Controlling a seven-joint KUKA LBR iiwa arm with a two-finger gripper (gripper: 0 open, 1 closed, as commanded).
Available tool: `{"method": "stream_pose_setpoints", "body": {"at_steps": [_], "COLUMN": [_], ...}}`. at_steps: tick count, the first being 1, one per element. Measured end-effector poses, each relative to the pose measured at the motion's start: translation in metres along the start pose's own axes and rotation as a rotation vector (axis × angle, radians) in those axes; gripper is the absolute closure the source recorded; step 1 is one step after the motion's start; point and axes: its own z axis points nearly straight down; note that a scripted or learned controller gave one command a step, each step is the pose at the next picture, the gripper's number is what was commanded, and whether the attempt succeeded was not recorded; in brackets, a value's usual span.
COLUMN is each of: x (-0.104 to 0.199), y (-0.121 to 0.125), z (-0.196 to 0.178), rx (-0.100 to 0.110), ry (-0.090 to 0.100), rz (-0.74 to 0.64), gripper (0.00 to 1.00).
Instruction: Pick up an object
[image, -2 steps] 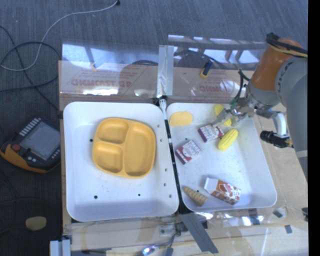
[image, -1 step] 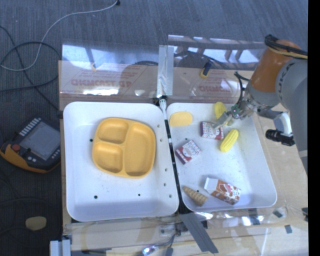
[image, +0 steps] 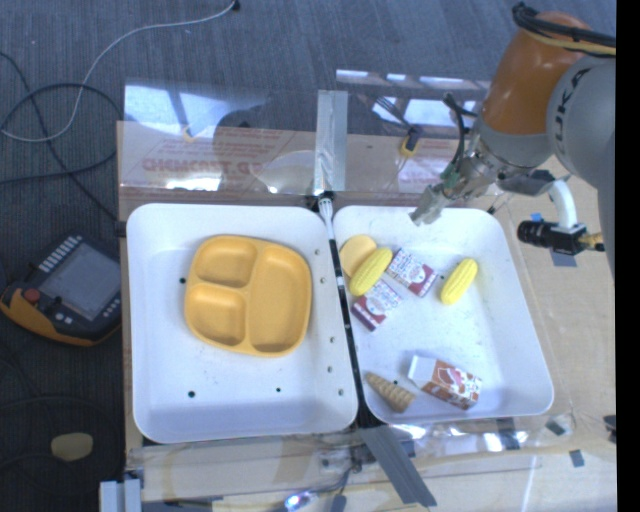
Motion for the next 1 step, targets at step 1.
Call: {"method": "stream_pose_setpoints", "body": {"at_steps": [1], "x": [0.0001], "y": [-0.0002], "z": [0.0005], "rx": [0.001], "ry": [0.001], "rz": [0.0], "gripper": [0.0]}}
